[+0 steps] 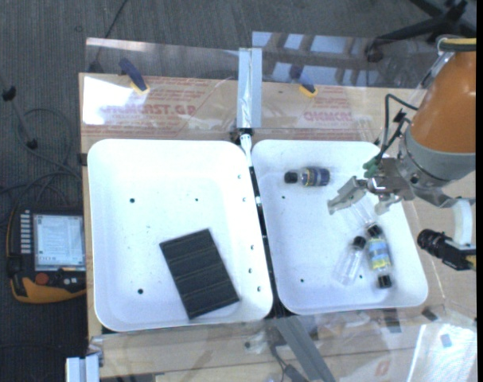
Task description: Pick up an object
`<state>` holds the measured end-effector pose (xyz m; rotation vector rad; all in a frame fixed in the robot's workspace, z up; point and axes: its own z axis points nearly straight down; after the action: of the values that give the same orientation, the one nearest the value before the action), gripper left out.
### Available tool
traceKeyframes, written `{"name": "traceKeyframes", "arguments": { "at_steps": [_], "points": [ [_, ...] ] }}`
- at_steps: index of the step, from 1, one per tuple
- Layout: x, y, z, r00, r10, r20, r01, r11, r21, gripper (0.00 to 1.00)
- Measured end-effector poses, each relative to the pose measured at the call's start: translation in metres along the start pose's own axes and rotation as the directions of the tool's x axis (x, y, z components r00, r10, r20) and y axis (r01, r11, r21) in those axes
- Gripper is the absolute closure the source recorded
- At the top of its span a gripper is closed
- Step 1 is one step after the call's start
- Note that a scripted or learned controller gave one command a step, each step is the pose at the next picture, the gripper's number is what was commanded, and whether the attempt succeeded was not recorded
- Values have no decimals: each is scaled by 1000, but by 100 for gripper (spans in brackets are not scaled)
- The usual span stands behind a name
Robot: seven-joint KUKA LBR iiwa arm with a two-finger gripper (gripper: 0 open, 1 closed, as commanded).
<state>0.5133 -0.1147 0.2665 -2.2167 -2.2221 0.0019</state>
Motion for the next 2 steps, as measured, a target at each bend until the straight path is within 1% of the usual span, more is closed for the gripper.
{"name": "traceKeyframes", "arguments": {
  "at_steps": [1,2],
  "points": [
    [-76,-30,70,999,-44,1,44,999,0,0],
    [-93,-4,172,997,-77,0,77,997,-3,0]
  ]
}}
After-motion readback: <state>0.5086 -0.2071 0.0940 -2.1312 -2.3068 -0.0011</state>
